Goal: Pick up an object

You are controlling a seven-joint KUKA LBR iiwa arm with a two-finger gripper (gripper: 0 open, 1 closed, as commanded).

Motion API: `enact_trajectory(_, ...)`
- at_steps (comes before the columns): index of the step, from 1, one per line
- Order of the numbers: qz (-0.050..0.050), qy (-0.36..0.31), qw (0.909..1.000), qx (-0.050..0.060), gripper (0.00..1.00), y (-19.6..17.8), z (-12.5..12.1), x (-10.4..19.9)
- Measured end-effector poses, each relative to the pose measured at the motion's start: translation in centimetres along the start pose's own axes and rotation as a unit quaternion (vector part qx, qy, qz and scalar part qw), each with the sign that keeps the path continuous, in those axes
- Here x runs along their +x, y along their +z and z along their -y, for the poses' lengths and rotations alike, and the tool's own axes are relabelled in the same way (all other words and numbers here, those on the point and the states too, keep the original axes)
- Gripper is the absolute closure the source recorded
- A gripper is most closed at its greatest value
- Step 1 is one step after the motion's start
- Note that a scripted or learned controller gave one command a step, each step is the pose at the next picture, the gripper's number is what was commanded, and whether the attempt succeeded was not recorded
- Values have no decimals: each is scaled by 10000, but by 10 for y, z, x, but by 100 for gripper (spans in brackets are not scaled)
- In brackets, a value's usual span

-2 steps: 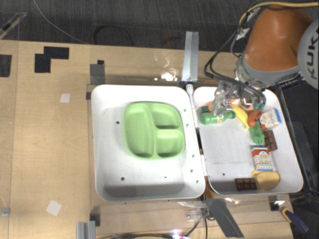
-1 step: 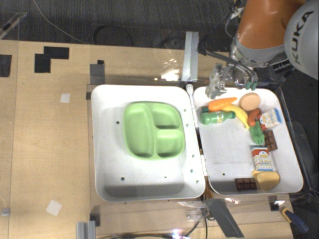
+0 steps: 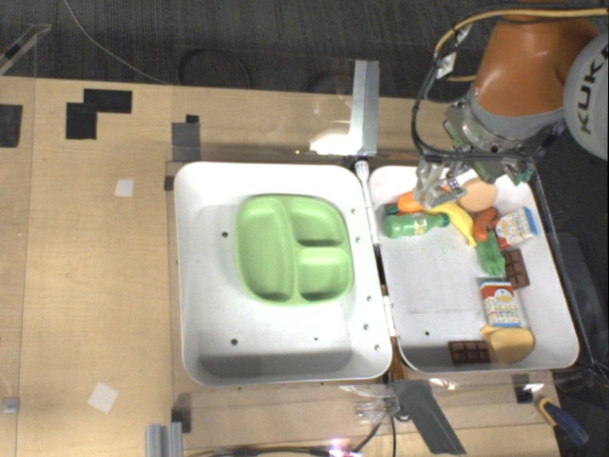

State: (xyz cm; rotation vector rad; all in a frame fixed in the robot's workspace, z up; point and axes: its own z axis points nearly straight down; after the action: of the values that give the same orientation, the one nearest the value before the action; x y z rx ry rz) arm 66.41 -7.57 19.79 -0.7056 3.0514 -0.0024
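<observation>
On the desk (image 3: 86,284), the left bin (image 3: 205,284) holds a green divided tray (image 3: 290,248), while in the right bin (image 3: 438,293) a chocolate bar (image 3: 469,352) lies nearest, a small carton (image 3: 500,303) sits behind it, and at the far end the tool (image 3: 438,187) hangs over a green bottle (image 3: 414,224) and banana (image 3: 461,222).

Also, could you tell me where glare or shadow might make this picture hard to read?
In the camera view, a bright glare patch sits on the clear sheet just behind the left white bin; the green divided plastic tray casts soft shadow inside its compartments; the end effector looks slightly blurred over the cluttered toy food.
</observation>
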Motion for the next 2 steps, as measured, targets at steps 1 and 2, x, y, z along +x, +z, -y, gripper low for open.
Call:
enact_trajectory(1,-1,-2056,9786,0,100,41,53,37)
enact_trajectory(2,9,-3031,9530,-1,100,33,46,35)
